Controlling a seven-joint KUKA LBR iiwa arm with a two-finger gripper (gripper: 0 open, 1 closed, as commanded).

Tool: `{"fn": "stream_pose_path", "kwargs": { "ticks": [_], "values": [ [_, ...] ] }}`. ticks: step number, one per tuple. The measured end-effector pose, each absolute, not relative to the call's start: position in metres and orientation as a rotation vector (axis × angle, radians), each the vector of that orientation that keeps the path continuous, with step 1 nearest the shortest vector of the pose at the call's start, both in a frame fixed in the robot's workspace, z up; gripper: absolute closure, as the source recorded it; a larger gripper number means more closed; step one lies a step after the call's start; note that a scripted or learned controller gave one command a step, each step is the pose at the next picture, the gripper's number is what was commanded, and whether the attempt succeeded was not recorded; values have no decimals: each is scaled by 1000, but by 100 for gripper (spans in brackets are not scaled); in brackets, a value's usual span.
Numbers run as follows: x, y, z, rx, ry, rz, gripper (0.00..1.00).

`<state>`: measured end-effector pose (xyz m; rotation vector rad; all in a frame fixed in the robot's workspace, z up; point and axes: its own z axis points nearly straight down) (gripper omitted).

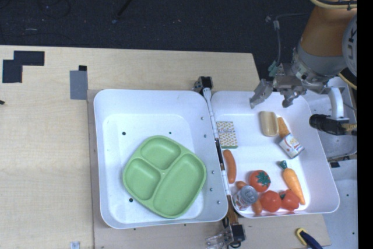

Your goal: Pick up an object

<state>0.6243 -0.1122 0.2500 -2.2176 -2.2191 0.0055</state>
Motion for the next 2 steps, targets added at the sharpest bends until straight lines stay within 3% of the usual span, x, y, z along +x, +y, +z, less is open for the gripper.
{"fn": "stream_pose_path", "kwargs": {
  "ticks": [1,2],
  "values": [
    [567,-156,136,-2219,-2214,6,0],
    [599,-189,93,-2207,-2218,-10,0]
  ]
}}
